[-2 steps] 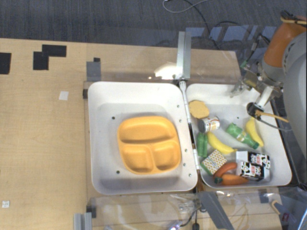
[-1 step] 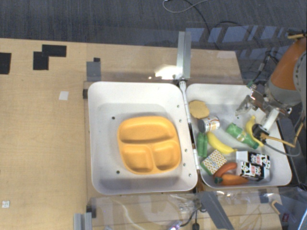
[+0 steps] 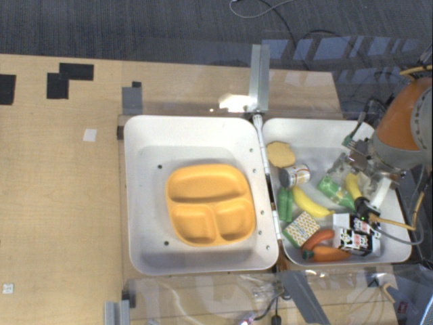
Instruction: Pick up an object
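The right bin [image 3: 389, 254] holds a jumble of small things: a round tan biscuit [image 3: 281, 154], a small can [image 3: 296, 176], a yellow banana [image 3: 310, 202], a green pepper [image 3: 285, 205], a crumpled green packet [image 3: 336, 189], a checkered block [image 3: 302, 227], two orange-red carrots [image 3: 323, 246] and a black-and-white box [image 3: 356, 239]. My gripper [image 3: 363, 178] hangs low over the right side of this bin, just above the green packet and a small yellow piece [image 3: 352, 185]. Nothing is visibly held.
A yellow divided tray [image 3: 210, 203] lies in the left bin [image 3: 145, 181]. A metal post [image 3: 260, 76] stands behind the wall between the bins. The arm's orange band [image 3: 406, 117] overhangs the right bin's far right corner. Cables trail at the right edge.
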Robot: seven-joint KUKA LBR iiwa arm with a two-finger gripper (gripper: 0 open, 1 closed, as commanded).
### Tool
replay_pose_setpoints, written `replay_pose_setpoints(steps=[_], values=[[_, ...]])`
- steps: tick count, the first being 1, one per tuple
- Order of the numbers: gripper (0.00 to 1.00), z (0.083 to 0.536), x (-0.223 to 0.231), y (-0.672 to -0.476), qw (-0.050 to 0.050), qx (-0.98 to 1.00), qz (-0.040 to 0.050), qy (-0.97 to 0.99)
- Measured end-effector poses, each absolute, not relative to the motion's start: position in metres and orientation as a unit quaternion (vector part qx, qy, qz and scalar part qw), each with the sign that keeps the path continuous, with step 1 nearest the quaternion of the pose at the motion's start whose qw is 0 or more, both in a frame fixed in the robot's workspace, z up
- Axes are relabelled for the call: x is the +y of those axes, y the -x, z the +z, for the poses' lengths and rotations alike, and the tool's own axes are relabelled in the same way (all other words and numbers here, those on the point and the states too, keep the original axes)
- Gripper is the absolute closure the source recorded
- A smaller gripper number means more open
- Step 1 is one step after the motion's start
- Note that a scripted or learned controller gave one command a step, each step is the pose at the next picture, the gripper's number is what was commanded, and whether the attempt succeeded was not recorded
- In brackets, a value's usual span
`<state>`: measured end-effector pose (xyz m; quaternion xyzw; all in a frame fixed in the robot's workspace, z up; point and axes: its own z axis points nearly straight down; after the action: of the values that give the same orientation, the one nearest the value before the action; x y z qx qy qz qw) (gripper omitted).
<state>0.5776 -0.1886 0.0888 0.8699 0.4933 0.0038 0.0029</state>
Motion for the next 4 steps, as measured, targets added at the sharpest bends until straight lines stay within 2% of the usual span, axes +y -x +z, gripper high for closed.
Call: replay_pose_setpoints(steps=[1,2,3,4], values=[[0.00,0.089,-0.196,-0.514,0.002,0.263,0.0053,-0.965],[0.00,0.087,-0.202,-0.605,-0.004,0.292,0.0002,-0.956],[0.00,0.086,-0.204,-0.660,0.000,0.214,0.0004,-0.977],[0.00,0.145,-0.204,-0.662,0.001,0.287,0.0025,-0.958]])
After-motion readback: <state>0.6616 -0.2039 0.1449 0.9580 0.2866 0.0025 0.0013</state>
